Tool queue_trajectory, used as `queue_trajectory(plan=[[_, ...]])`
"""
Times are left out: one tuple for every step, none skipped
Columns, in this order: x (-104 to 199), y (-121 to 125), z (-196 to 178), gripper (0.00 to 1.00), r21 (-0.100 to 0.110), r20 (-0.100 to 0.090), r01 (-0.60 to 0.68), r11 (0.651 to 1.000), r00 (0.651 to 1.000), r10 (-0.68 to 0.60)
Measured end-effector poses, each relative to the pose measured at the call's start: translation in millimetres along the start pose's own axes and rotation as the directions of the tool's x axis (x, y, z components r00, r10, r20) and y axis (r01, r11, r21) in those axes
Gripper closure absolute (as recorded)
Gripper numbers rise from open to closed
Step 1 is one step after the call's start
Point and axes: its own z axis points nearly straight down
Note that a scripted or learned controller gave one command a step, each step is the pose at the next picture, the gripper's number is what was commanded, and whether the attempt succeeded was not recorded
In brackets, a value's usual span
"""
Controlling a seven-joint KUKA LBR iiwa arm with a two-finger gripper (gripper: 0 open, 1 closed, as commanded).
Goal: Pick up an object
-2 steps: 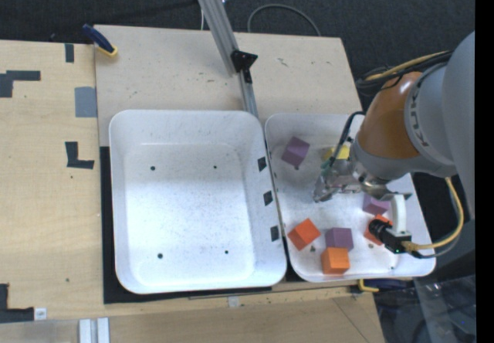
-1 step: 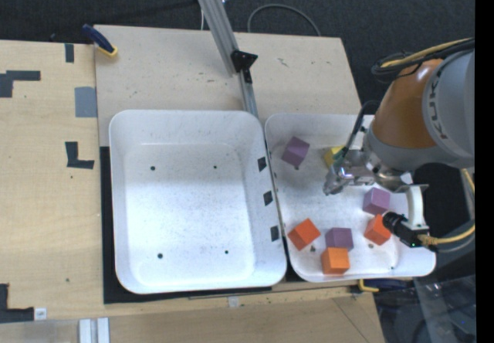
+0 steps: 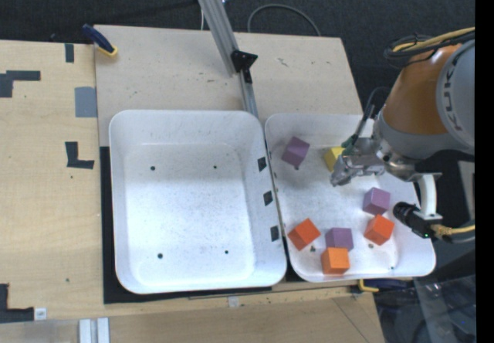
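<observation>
Far to the left of the gripper, the left bin (image 3: 189,202) lies on the wooden bench (image 3: 46,179), its white floor speckled with dark dots. A metal pole (image 3: 216,13) slants across the bench above it, up and to the left of the gripper. The right bin (image 3: 309,195) begins just past the shared rims.

Left of the gripper, in the upper part of that bin, a purple cube (image 3: 295,152) sits apart from the rest. Immediately beside the gripper's left side a yellow block (image 3: 333,157) shows, partly covered by the tool; contact cannot be judged. The gripper (image 3: 345,171) hangs low over the right bin, at the end of the grey and orange arm (image 3: 424,110).

Below and left of the gripper lies an orange cube (image 3: 303,233). Lower still, a second purple cube (image 3: 339,239) touches another orange cube (image 3: 335,259). Below and right of the gripper sit a third purple cube (image 3: 377,200) and, just under it, a further orange cube (image 3: 378,229).
</observation>
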Motion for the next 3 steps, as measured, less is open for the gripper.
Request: queue_trajectory(plan=[[1.5, 2.0, -63.5, 1.00, -0.003, 0.001, 0.000, 1.000, 1.000, 0.000], [1.8, 2.8, -88.0, 1.00, 0.001, 0.000, 0.000, 1.000, 1.000, 0.000], [53.9, -7.7, -67.5, 1.00, 0.006, -0.002, 0.003, 1.000, 1.000, -0.003]])
